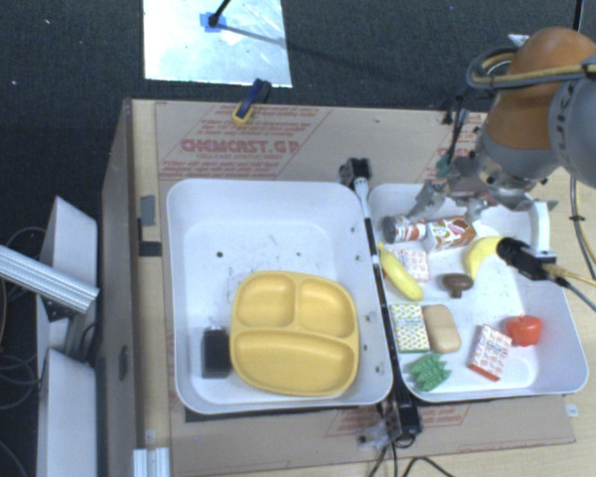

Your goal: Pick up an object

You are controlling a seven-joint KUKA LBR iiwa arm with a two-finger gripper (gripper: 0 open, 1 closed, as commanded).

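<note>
Hovering over the far end of the right shallow white plastic bin [566,371], our two-finger grey metal claw [447,199] hangs from the grey arm with the orange band [536,73], and we cannot tell whether it is wide or narrow, because the wrist hardware hides that from this slanted view. We judge it sits there because the nearest candidate lies just below and toward the camera from it: a red-and-white cylindrical can lying on its side [434,233]. That can looks like the thing we are after; its long axis runs roughly left to right across the view, slightly tilted, with the pale capped end pointing toward the divider between the bins. It rests on the bin floor, apart from the claw as far as we can see, so nothing is held. Nearer the camera than the claw lie a long yellow plastic banana [399,273] along the divider, a shorter curved yellow banana [482,254], a tan bread-shaped block [440,328], a small red rounded toy [523,330] and a green leafy toy [429,371]. Far off to the claw's side, the left white bin [194,227] holds a yellow three-compartment plastic tray [294,331].
</note>
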